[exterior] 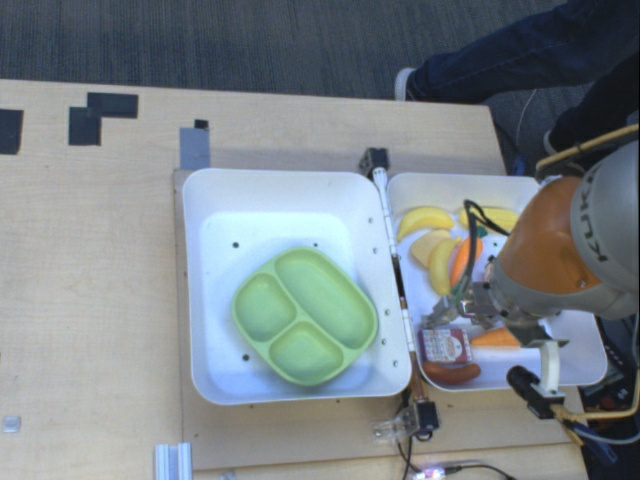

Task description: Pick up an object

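Position of the claw is judged as directly above the small red-and-white packet in the right white bin, though its opening cannot be told.

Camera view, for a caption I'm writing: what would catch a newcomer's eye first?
The pale green three-compartment plastic plate lying tilted in the left white bin. Next, the grey arm's orange band over the right white bin, above yellow banana-shaped toys and a small red packet.
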{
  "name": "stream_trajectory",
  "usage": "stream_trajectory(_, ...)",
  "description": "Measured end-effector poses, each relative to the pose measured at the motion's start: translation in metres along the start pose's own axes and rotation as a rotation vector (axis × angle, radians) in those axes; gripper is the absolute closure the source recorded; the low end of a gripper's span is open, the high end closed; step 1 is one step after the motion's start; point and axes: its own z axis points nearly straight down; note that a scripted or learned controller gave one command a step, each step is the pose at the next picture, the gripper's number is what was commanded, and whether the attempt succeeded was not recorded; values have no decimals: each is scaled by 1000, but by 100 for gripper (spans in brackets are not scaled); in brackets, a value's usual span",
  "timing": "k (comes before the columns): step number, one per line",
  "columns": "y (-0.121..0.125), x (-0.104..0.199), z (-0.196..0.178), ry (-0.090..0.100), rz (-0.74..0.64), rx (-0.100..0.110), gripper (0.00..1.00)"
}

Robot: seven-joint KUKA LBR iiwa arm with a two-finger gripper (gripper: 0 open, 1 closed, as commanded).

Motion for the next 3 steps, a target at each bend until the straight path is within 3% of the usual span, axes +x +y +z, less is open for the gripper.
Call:
stream_trajectory(1, 2, 1, -11, 1, -3, -6, 100)
stream_trajectory(2, 71, 54, -97, 6, -5, 8, 100)
stream_trajectory(3, 70, 53, -96, 5, -5, 11, 0)
